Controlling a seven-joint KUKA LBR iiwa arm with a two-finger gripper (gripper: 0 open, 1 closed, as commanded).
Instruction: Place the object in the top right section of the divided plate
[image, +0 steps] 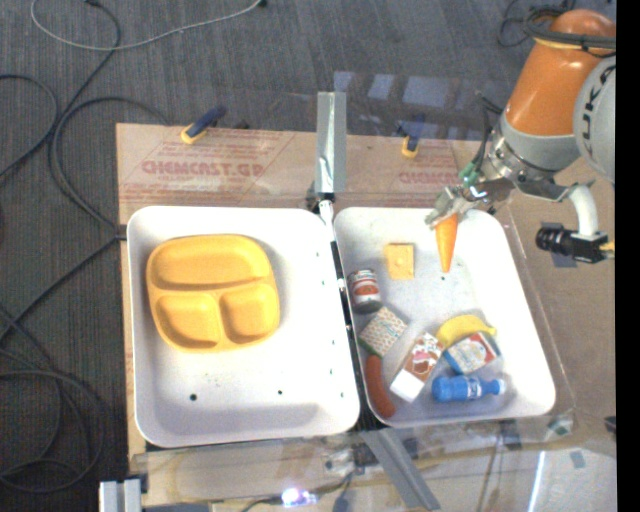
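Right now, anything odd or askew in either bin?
Mostly no. The carrot hangs point-down from the hand above the right bin. The sausage lies against that bin's left wall. The divided plate sits flat.

— Where is the orange, cone-shaped toy carrot (446, 241)?

— Over the right bin's far edge, point hanging down, its wide top between the gripper's fingers.

— And the yellow divided plastic plate (212, 289)?

— Flat, well left of the carrot, in the left bin.
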